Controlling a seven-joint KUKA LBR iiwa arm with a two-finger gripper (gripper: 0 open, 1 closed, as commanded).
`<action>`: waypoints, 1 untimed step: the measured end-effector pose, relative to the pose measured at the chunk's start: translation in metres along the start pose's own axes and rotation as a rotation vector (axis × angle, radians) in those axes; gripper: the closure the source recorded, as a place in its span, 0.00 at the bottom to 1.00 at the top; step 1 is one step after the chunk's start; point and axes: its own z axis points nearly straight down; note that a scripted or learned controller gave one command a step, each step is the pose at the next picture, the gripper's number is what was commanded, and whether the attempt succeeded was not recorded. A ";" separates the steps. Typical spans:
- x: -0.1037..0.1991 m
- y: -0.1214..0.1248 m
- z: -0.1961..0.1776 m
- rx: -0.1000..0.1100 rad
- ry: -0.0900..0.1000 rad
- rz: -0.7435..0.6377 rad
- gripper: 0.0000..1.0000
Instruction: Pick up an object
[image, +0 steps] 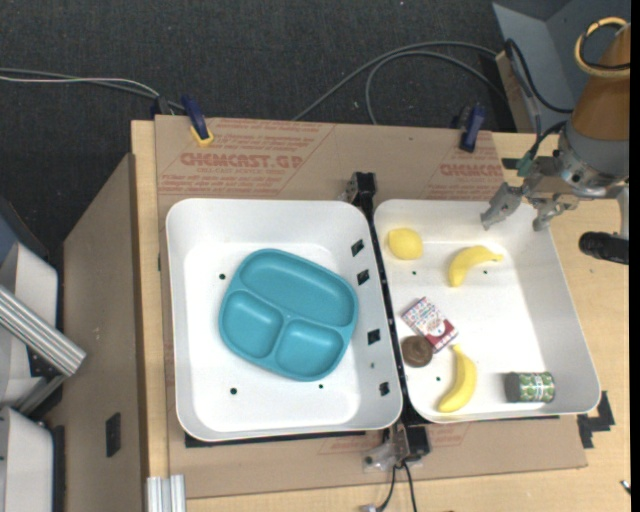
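Gripper (522, 210) hangs over the far right corner of the right bin (560, 320), its two fingers spread apart with nothing between them. One fingertip (495, 213) points down toward the bin's back rim, the other sits just to its right. The grey arm with its orange band (605, 105) rises above it at the upper right.

Going from the left: the left bin (190, 330) holds a teal tray (287, 312) with three compartments, lying flat near the bin's middle. Black clips run down the seam between the two bins.

In the right bin, a lemon (404, 243) lies near the back left corner. Right of it, a small banana (472, 263) curves with its tip toward the gripper, near it but apart. Lower down, a small patterned packet (426, 319) lies tilted, touching a brown round thing (416, 350) just below it. A larger banana (458, 380) lies just beside that brown thing, running toward the front rim. A green can (528, 387) lies on its side in the front right corner, well apart from the gripper.

Two clamps, yellow-handled (198, 126) and blue (470, 126), grip the cardboard behind the bins.
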 end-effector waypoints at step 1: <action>0.001 0.003 -0.010 -0.016 -0.004 -0.003 0.00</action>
